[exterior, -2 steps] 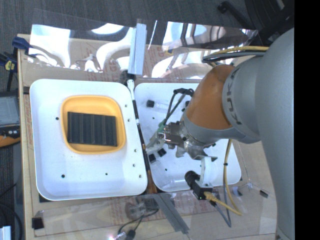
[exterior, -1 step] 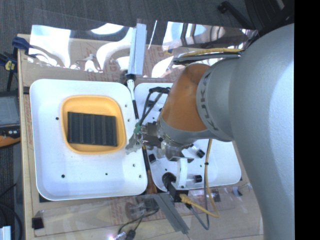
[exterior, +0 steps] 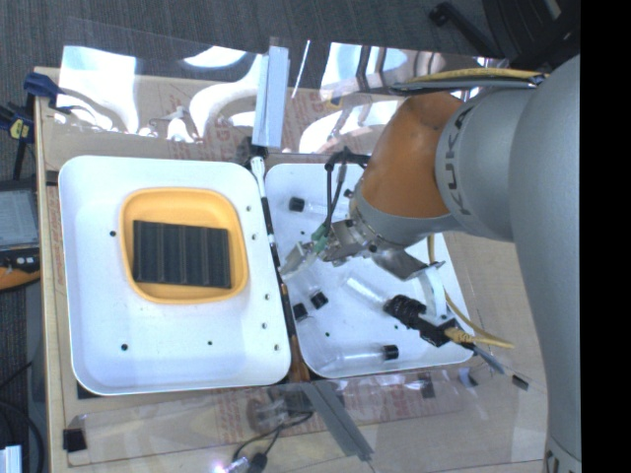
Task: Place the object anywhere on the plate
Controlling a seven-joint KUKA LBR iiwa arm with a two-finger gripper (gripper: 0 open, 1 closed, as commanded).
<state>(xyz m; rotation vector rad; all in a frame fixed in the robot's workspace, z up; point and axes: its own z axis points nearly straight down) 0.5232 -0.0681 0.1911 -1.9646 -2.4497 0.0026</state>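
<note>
Yellow plate [exterior: 182,203] in left bin [exterior: 99,333]; syringes [exterior: 360,360] in right bin [exterior: 340,328].

My arm [exterior: 523,146]: bulky, rounded grey casing with a smooth finish.
My band [exterior: 409,166]: orange, wrapped round the joint above my wrist.
My marking [exterior: 455,166]: dark KUKA lettering on grey, beside the orange.
My end effector [exterior: 314,249]: slim silvery metal with a small green part.
My cable [exterior: 335,180]: thin, black.

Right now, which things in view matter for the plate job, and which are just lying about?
Job: gripper, yellow plate, capped clear tube in right bin, a likely pick.
Lying about: small black bit, blue clamp, metal bar.
</note>
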